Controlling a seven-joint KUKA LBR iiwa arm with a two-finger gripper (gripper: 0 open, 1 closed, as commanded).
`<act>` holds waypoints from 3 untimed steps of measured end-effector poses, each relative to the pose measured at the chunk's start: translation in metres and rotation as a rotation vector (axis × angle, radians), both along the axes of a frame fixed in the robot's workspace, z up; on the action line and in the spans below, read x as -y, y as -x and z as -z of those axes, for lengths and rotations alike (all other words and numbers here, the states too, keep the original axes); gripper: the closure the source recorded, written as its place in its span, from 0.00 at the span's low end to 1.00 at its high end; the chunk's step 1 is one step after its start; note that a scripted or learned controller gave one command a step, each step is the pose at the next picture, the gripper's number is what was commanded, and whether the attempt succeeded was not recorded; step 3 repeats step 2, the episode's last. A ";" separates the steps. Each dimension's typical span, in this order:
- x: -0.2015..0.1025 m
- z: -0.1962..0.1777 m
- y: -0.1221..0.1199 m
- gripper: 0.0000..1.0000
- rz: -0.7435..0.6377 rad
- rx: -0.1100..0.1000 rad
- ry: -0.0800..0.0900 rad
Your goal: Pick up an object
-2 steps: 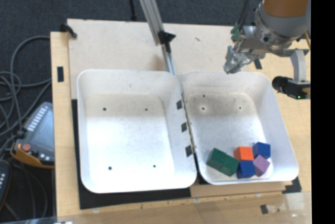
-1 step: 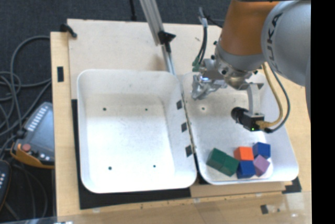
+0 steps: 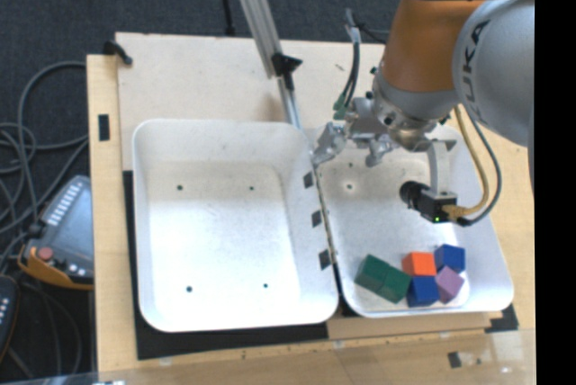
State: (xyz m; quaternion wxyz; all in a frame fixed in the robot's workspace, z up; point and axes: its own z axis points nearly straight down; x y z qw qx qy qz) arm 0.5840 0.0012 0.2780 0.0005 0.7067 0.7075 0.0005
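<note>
The gripper (image 3: 353, 150) hangs over the far part of the right bin (image 3: 378, 194), close to the wall it shares with the left bin (image 3: 225, 221), and its two fingers are spread apart with nothing between them. The blocks lie together in the near corner of the right bin, well apart from the gripper: a green block (image 3: 382, 277) toward the shared wall, then an orange block (image 3: 418, 264), a blue block (image 3: 422, 290) at the near edge, a purple block (image 3: 448, 283) and a second blue block (image 3: 450, 257) beside them.
</note>
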 end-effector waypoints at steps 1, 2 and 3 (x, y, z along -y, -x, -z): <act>0.069 0.086 0.007 0.00 0.007 -0.009 0.003; 0.156 0.149 0.003 0.00 0.008 -0.005 0.004; 0.156 0.149 0.003 0.00 0.008 -0.005 0.004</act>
